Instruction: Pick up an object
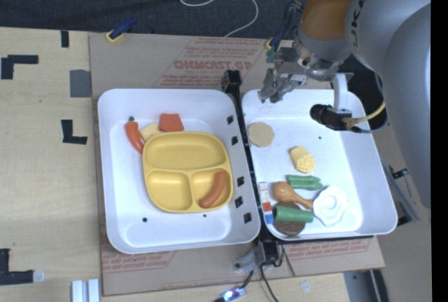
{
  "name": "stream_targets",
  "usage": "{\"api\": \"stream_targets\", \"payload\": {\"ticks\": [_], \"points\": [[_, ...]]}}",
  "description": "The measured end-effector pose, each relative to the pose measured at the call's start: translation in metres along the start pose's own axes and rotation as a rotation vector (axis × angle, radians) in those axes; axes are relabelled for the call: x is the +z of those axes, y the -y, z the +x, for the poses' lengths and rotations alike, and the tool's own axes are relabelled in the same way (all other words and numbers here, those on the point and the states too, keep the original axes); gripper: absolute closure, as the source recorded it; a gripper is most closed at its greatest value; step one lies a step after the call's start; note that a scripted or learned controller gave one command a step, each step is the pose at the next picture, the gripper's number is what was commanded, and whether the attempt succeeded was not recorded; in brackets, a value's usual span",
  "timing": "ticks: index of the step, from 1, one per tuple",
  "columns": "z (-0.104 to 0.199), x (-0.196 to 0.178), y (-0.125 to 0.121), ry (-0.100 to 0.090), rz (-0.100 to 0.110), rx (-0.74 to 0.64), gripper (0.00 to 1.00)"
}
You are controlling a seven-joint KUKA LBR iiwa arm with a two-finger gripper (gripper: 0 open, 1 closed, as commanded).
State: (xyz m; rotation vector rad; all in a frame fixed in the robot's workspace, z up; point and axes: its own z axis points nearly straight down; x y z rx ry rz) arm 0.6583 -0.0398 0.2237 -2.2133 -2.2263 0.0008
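Several toy foods lie in the right bin (364,146): a tan cookie (261,134) near its left wall, a corn cob (303,160), and a fried egg (329,204) further forward. The gripper (274,92) hangs above the cookie, at the bin's far edge, fingers slightly apart, nothing between them. A yellow tray (183,169) sits in the left bin (115,174).

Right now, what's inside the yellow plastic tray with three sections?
A sausage lies in the lower right section of the yellow divided tray. Anything under the tray is hidden.

Glossy plastic tray (183,153) (yellow)
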Motion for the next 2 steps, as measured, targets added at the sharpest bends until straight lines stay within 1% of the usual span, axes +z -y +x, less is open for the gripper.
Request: {"api": "stream_targets", "payload": {"ticks": [1, 2], "points": [[0.048, 0.007, -0.003, 0.000, 0.001, 0.000, 1.00], [0.099, -0.005, -0.004, 0.000, -0.002, -0.001, 1.00]]}}
